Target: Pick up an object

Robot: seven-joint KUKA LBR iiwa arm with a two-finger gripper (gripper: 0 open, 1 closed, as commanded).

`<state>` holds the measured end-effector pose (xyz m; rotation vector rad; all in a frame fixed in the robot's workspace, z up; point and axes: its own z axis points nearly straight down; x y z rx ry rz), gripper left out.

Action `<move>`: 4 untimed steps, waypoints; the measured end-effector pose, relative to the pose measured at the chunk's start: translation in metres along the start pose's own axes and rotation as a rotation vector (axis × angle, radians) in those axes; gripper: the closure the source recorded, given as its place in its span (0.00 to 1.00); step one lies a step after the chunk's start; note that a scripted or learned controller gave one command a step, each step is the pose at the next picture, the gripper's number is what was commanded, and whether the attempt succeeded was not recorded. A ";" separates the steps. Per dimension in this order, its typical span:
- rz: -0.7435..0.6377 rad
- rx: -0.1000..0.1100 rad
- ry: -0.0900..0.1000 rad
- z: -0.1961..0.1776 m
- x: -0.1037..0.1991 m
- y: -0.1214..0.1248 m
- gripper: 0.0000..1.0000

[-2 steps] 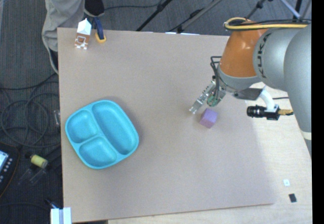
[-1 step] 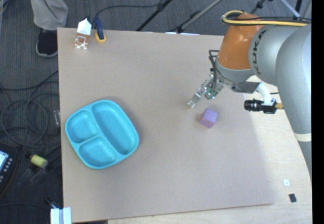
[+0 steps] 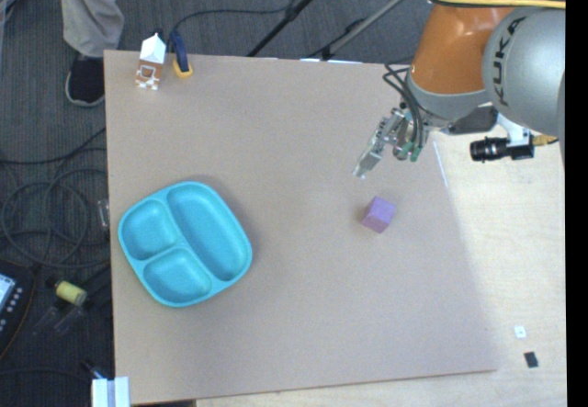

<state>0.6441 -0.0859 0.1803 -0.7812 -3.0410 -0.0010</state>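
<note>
I see the two-finger gripper hanging just above the small purple cube; I cannot tell its state. Blue three-compartment plate sits well left of the cube.

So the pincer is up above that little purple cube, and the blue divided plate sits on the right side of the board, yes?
Not quite. In the camera view the blue divided plate sits on the left side of the board, not the right. The rest holds: the pincer is up above the little purple cube.
</note>
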 end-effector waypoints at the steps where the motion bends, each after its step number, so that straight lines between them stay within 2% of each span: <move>1: 0.002 -0.001 0.003 -0.005 -0.001 0.001 1.00; 2: -0.242 0.000 0.002 0.000 0.038 0.015 1.00; 3: -0.361 0.001 0.001 0.000 0.052 -0.006 1.00; 4: -0.361 -0.002 0.001 -0.024 0.039 0.027 1.00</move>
